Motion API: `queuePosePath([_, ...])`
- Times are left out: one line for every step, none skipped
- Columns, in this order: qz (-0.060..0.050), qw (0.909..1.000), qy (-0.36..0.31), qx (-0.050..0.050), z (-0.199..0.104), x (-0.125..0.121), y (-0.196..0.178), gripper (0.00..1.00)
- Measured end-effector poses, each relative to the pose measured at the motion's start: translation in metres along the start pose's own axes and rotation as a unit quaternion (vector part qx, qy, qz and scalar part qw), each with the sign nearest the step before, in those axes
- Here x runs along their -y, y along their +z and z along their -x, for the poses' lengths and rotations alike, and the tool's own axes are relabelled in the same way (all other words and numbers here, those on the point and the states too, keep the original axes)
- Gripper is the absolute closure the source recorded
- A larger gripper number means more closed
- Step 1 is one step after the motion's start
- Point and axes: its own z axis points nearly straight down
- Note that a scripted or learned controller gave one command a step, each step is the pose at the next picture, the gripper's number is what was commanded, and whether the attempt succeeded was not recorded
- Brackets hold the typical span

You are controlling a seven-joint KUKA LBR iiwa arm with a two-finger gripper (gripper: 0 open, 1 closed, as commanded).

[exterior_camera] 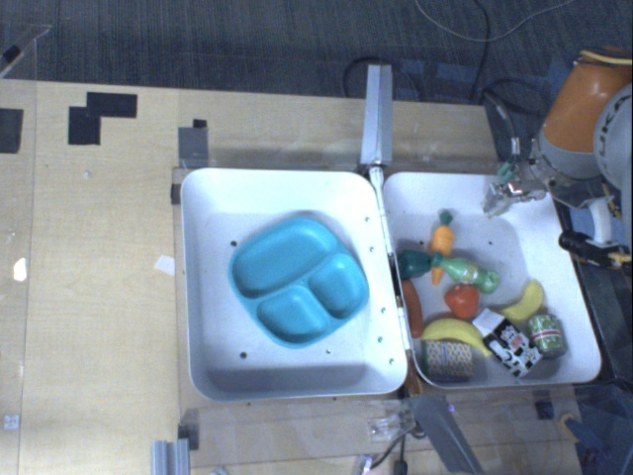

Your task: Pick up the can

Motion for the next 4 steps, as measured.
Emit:
queuePosePath([-0.004, 0.9990, 0.043, -0.002, 0.003, 0.004, 0.014, 1.00])
queuePosePath([0.000, 0.9991, 0.041, 0.000, 0.003, 0.001, 0.000, 1.00])
queuePosePath([-0.005, 0.9953, 0.097, -0.002, 0.004, 0.005, 0.014, 1.00])
queuePosePath([-0.001, 0.9955, 0.095, 0.000, 0.005, 0.002, 0.000, 1.00])
